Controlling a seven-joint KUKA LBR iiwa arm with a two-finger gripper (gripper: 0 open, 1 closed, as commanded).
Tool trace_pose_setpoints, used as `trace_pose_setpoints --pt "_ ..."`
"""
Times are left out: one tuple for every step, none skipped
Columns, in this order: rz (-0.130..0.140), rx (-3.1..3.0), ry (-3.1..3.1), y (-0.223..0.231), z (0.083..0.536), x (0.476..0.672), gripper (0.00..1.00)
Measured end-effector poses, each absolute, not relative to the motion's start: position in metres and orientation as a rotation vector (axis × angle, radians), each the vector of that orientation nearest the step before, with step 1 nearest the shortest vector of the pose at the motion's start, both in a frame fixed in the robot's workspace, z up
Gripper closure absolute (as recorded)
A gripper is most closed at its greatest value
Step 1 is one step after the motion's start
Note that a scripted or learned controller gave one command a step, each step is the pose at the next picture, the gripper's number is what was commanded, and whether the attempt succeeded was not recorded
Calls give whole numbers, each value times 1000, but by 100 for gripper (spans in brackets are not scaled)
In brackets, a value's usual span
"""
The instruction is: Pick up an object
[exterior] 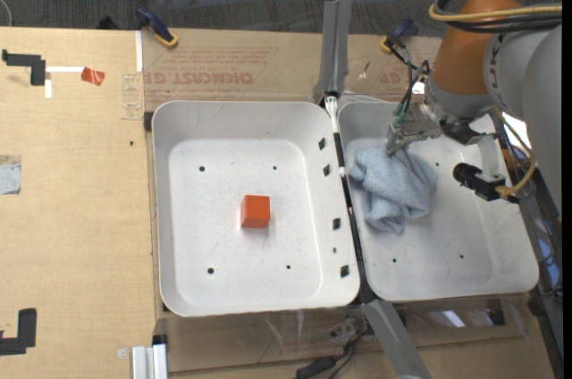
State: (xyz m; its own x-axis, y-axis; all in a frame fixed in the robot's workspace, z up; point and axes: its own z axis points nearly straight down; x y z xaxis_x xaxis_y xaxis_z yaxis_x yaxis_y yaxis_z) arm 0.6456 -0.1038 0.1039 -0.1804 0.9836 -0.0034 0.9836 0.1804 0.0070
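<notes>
The claw (pixel 399 138) hung in the right bin (pixel 500 279), its tip touching the top edge of the cloth (pixel 391 189); its grip could not be told. The cloth lay crumpled just below it. A cube (pixel 256 212) sat well left, in the left bin (pixel 179 279).

fixed overhead camera, slanted down, both bins (pixel 170 216)

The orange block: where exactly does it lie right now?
In the camera view the orange block lies near the middle of the left bin, apart from the blue cloth in the right bin.
</notes>
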Motion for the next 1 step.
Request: trace_pose_setpoints --pt "0 2059 2369 -57 193 659 100"
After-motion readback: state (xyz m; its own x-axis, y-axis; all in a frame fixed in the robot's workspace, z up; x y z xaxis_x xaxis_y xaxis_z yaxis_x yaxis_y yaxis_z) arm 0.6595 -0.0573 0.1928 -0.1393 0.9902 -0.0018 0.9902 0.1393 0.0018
